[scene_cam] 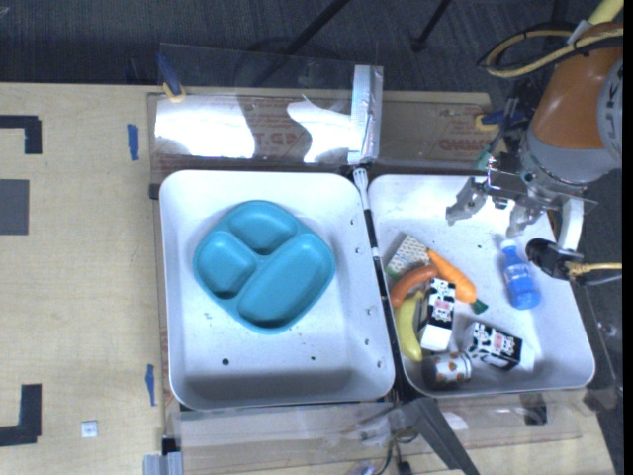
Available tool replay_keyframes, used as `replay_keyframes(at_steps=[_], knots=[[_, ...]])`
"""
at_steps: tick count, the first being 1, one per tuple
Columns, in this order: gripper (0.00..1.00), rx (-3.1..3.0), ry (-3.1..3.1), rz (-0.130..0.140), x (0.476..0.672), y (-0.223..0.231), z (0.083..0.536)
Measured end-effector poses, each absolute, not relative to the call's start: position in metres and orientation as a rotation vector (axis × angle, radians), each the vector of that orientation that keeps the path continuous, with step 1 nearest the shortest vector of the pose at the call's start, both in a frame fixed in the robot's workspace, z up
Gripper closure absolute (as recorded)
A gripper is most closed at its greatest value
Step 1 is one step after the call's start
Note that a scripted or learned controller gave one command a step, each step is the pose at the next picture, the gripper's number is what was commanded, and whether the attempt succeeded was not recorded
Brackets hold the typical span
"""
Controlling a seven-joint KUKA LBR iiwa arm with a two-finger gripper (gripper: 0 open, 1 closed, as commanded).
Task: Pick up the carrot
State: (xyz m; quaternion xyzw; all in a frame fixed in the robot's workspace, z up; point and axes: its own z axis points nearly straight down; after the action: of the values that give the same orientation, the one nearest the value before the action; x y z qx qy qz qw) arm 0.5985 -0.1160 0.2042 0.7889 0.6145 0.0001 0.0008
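Note:
The orange carrot [452, 274] lies slantwise in the middle of the right bin [564, 315], its upper end touching a small patterned packet [406, 255]. My gripper [489, 216] hovers over the bin's back part, up and to the right of the carrot and apart from it. Its fingers [463, 207] are spread open with only the white bin floor between them.
A second curved orange piece [409, 281] and a yellow banana [406, 331] lie left of the carrot. Black-and-white cartons [493, 344] and a small can [452, 368] crowd the bin's front. A blue bottle [517, 278] lies at right. The left bin [188, 354] holds a blue divided plate [263, 263].

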Motion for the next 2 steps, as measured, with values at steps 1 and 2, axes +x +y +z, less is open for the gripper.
replay_keyframes(at_steps=[1, 2], knots=[[0.0, 2.519, 1.86, 0.016, 0.581, -0.112, 0.101], [0.0, 2.578, 1.792, 0.005, 0.576, -0.128, 0.086]])
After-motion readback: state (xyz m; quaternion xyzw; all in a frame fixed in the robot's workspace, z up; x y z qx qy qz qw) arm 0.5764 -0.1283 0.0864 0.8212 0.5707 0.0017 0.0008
